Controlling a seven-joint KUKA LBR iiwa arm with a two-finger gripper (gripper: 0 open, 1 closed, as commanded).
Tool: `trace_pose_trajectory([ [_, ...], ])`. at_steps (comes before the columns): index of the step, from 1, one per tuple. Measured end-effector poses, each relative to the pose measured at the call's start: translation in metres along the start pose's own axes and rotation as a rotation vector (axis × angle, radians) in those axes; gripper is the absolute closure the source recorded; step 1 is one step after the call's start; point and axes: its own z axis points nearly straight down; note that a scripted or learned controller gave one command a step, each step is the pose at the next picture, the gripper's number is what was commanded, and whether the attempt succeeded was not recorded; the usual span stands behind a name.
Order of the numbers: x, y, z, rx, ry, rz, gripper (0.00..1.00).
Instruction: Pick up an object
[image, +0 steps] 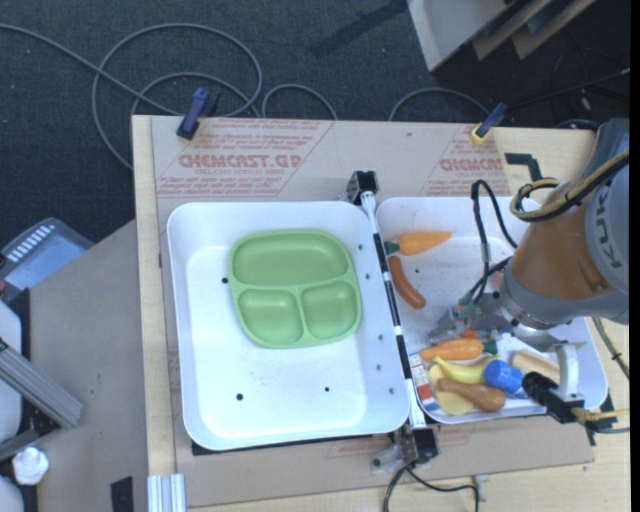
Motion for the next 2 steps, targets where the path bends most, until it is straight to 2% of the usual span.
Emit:
trace_pose_trajectory([
  [1, 0.021, -0.028, 0.0, -0.002, -0.001, 0.0, 0.0],
  [2, 0.004, 0.04, -0.001, -0.003, -0.002, -0.001, 0.0],
])
